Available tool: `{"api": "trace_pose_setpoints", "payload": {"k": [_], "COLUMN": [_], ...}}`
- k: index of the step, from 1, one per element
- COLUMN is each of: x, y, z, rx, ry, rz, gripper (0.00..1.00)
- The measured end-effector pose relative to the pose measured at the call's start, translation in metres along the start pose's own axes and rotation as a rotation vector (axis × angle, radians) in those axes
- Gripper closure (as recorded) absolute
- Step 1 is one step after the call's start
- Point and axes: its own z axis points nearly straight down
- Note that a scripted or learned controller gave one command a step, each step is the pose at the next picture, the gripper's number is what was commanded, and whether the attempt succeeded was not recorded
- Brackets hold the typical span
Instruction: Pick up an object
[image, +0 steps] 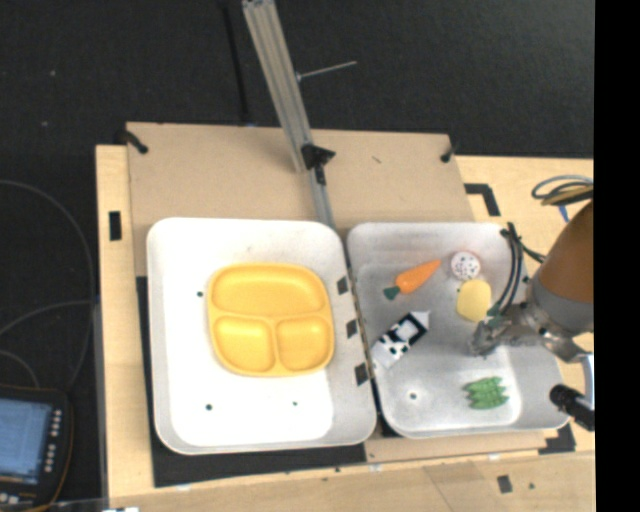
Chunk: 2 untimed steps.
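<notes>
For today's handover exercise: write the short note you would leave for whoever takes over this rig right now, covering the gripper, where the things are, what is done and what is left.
Gripper: low in the right bin, just below the yellow object; nothing seen between its fingers.
Right bin: toy carrot, small round speckled piece, black-and-white toy, green item.
Left bin: yellow divided tray.
Done: nothing lifted yet.
Left: grasp an object and raise it; the yellow one looks nearest.
</notes>
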Motion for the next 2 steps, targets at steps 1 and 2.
{"api": "trace_pose_setpoints", "payload": {"k": [1, 2], "x": [-0.001, -0.002], "y": [-0.001, 0.002], "z": [-0.064, -0.098], "rx": [-0.003, -0.001], "ry": [-0.001, 0.000], "rz": [-0.009, -0.010], "gripper": [1.00, 1.00]}}
